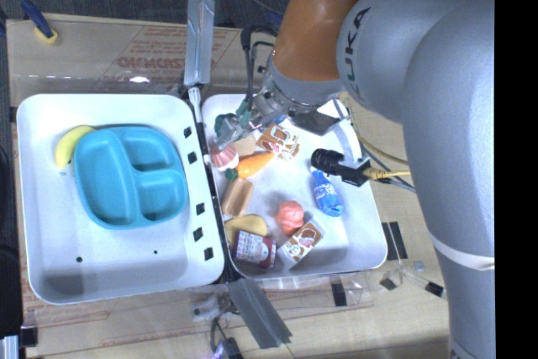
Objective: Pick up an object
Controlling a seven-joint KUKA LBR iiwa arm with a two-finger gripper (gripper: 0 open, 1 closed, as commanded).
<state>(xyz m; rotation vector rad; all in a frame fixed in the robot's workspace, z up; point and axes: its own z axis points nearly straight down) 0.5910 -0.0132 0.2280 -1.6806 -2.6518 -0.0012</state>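
You had the pincer (pixel 239 120) (its state I cannot tell) low over the right bin's (pixel 363 252) crowded toys, where it could have nudged the carrot (pixel 255 165) aside.

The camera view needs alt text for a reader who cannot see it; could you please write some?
A grey robot arm reaches from the right, its pincer low over toy food in the right bin, near a carrot. The left bin holds a blue divided tray with a banana beside it.
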